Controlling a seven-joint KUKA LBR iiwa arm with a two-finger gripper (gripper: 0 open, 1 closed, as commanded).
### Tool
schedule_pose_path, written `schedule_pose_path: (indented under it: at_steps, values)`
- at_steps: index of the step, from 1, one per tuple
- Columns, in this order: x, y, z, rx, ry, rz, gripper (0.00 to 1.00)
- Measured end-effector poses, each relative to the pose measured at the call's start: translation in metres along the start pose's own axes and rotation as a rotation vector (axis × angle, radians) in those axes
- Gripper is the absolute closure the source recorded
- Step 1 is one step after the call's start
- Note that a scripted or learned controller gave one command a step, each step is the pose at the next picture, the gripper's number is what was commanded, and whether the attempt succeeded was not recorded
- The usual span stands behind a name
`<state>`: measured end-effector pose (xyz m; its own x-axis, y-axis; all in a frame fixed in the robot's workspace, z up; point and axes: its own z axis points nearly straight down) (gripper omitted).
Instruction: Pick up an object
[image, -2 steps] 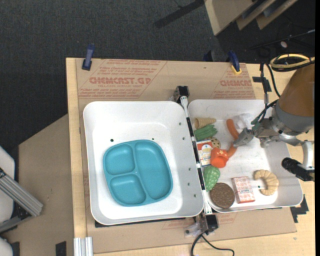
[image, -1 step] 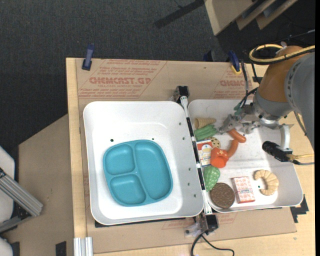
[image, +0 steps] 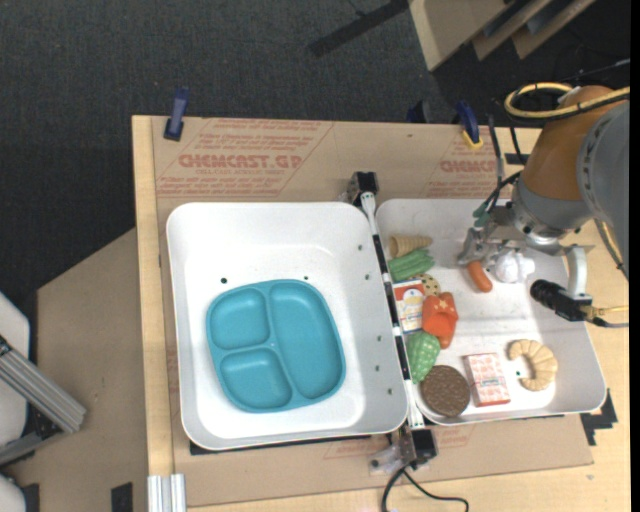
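In the right bin (image: 590, 385), the gripper (image: 487, 250), finger state indiscernible, hangs just above a small orange carrot (image: 481, 278) lying beside it.

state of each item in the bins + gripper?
tray: flat in left bin, compartments bare
gripper: low in right bin, over carrot
carrot: lying flat on bin floor
croissant: lying flat, near right wall
cookie: flat, front corner
red box: flat, beside cookie
cone: on its side
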<state>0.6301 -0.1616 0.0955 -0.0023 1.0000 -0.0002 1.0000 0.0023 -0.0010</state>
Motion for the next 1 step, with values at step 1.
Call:
schedule_pose_path:
  at_steps: [1]
  values:
    - [0.0956,0.0091,-0.0964,-0.013,0.003,-0.008,1.00]
